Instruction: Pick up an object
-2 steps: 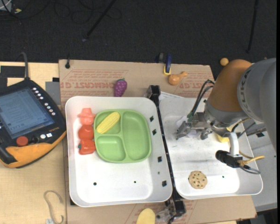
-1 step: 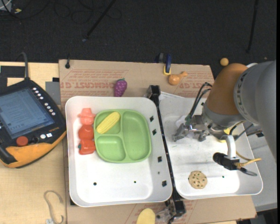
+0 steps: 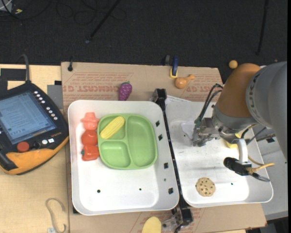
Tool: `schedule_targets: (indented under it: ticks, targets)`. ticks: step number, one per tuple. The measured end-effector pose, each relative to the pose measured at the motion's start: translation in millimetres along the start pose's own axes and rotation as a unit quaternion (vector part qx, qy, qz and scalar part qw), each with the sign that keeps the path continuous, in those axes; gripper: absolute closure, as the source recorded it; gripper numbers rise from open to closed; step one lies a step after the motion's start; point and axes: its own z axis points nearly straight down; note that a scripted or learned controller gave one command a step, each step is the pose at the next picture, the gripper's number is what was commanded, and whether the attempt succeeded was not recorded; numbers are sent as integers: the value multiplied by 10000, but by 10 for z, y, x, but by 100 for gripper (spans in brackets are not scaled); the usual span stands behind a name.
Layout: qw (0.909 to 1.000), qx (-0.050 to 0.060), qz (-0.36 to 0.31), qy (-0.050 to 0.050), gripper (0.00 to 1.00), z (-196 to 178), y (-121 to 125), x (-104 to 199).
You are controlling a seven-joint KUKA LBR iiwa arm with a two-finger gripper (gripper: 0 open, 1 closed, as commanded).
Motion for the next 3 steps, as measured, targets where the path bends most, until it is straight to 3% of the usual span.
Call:
schedule_targets:
  ticks: [2, 3]
  targets:
    - [10000, -38, 9, -13, 100, -1107, -138, -115]
    - [10000, -27, 1, -9, 100, -1312, -140, -140]
